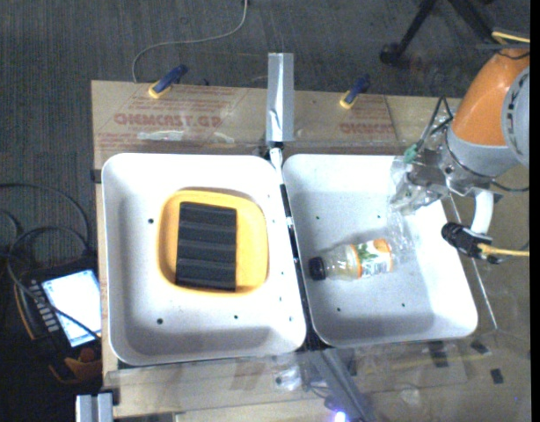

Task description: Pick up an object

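1 clear plastic bottle with a black cap and orange-green label lies on its side in the right white bin, cap toward the divider, base toward the arm's side. Left white bin carries 1 yellow tray with a black ribbed insert.

Translucent two-finger gripper hangs over the right bin's far-right portion, just beside the bottle's base end, under the grey wrist and orange band. Pincer state: cannot tell; the clear parts blur against the white bin floor. Nothing can be made out in its grip.

Step in hand, as I judge it: closing in on the bottle.

To do it well:
- centre over the labelled mid-body, not the base end
- set the closing line across the bottle's long axis, so it cannot roll out
- descend low enough to straddle the round body
- a smooth cylinder is likely to slip or skid toward the bin wall if pinched off-centre
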Robot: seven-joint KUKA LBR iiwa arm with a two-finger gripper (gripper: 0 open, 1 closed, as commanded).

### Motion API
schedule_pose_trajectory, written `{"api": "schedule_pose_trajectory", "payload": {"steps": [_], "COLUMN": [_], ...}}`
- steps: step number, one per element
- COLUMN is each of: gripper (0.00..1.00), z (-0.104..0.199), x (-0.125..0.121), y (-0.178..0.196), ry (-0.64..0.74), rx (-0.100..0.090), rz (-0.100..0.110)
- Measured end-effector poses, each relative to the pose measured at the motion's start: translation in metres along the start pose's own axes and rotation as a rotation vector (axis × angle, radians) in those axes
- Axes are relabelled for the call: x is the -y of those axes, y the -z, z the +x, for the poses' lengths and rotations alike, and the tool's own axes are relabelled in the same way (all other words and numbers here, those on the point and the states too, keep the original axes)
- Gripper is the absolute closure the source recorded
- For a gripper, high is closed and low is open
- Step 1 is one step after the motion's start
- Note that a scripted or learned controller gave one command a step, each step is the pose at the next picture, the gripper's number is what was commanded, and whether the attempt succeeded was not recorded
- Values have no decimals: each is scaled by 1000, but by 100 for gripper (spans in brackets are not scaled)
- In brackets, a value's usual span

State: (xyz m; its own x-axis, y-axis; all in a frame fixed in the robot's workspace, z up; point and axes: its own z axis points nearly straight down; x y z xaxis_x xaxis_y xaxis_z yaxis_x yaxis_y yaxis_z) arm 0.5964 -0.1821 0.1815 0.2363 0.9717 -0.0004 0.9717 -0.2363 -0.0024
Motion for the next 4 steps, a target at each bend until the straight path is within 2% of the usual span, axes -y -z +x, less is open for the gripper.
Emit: {"api": "schedule_pose_trajectory", "payload": {"steps": [1,2,3,4], "gripper": [0,0,0,0], "z": [0,-10,6,-6], "x": [0,-27,-19,60], "y": [0,-88,-91,-90], "ry": [0,87,336,418], "rx": [0,-1,6,3], "rz": [0,-2,-15,-14]}}
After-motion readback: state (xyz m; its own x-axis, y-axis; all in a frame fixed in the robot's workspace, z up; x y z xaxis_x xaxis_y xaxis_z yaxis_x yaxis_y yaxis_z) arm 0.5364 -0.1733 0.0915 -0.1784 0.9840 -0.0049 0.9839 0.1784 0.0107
